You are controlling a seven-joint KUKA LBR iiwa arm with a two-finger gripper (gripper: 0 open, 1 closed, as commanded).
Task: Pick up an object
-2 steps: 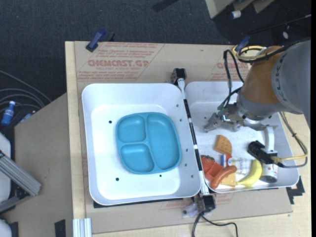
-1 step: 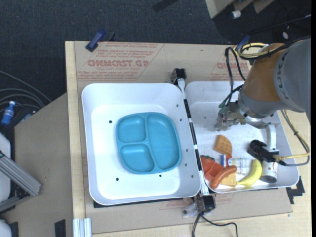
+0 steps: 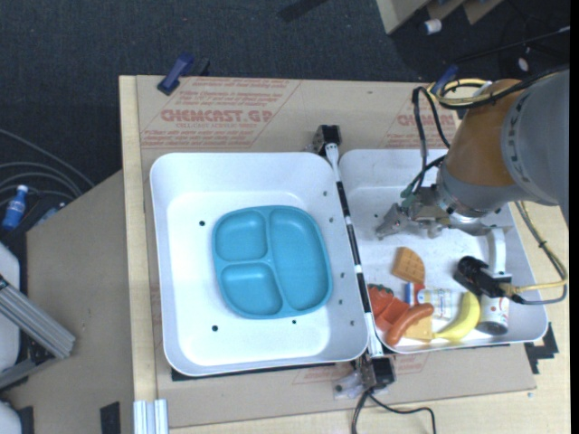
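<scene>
My gripper [image 3: 404,219] hangs over the upper middle of the right bin [image 3: 380,174], under the grey arm with its orange band. Nothing shows between its tips. Just below it lies an orange-tan wedge of toy food [image 3: 408,264]. At the bin's front edge sit a red toy piece [image 3: 395,307], a yellow banana [image 3: 462,318] and a small white labelled container [image 3: 437,297]. A silvery can [image 3: 496,320] lies at the front right corner, beside the banana.
The left bin [image 3: 181,242] holds a blue divided plate [image 3: 270,259] at its middle. A black clip [image 3: 327,137] sits at the top of the seam between the bins. Cardboard surrounds both bins.
</scene>
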